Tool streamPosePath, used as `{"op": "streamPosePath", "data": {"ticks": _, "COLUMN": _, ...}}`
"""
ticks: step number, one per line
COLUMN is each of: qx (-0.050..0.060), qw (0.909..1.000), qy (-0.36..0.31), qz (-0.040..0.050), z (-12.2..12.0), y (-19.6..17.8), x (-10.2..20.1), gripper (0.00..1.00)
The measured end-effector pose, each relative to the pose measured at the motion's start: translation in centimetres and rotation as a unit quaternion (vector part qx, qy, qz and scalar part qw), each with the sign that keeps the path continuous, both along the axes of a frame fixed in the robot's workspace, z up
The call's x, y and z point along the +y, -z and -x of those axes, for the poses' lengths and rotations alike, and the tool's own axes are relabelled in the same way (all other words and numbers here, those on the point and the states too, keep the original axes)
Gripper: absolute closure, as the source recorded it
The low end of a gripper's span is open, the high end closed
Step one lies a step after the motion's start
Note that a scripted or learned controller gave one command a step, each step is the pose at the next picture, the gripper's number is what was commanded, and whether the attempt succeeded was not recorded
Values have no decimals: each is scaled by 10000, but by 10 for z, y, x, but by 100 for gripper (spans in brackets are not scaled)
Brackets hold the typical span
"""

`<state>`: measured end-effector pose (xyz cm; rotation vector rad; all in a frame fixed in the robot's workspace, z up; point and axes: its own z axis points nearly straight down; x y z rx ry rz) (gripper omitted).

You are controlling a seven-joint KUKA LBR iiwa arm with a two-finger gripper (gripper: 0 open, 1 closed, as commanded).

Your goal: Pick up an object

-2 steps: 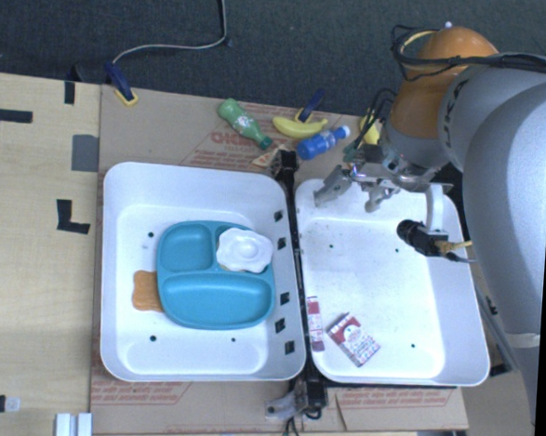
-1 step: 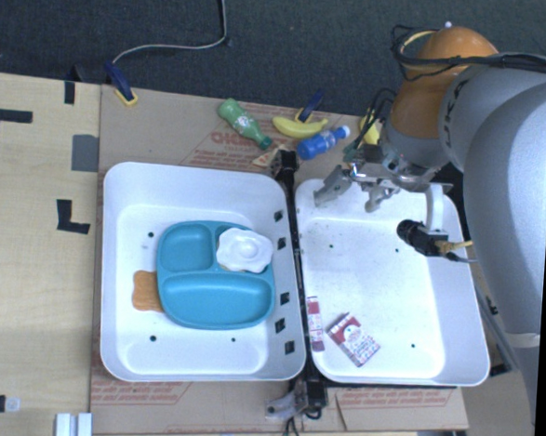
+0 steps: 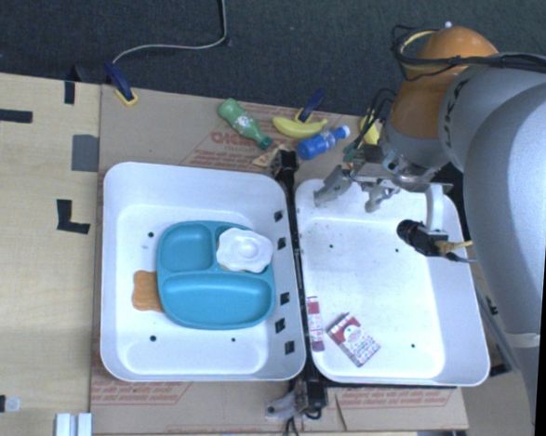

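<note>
My gripper (image 3: pixel 353 195) hangs over the back edge of the right bin (image 3: pixel 449 360); its two grey fingers (image 3: pixel 328 189) are spread open with nothing between them. A red and white packet (image 3: pixel 352 339) lies flat near the front of that bin, well away from the gripper. A small red-printed wrapper (image 3: pixel 312 320) rests against the bin's left wall. In the left bin (image 3: pixel 122 248) sits a blue divided plate (image 3: pixel 207 296) with a white lumpy object (image 3: pixel 244 250) on its back right corner. A tan slab (image 3: pixel 143 291) pokes out from under the plate's left side.
Behind the bins on the cardboard lie a green bottle (image 3: pixel 243 123), a yellow banana (image 3: pixel 298 127) and a blue bottle (image 3: pixel 321 142). A black fitting (image 3: pixel 419 236) on the arm hangs over the right bin. The arm's grey body (image 3: pixel 513 183) covers the right side.
</note>
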<state>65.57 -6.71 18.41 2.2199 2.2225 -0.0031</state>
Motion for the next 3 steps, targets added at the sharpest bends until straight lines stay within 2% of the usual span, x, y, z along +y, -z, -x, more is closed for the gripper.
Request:
{"op": "streamPosePath", "data": {"ticks": 2, "qx": 0, "qw": 10000, "qy": 0, "qz": 0, "z": 0, "y": 0, "x": 0, "gripper": 0}}
{"op": "streamPosePath", "data": {"ticks": 3, "qx": 3, "qw": 10000, "qy": 20, "qz": 8, "z": -1, "y": 6, "x": -104, "gripper": 0}}
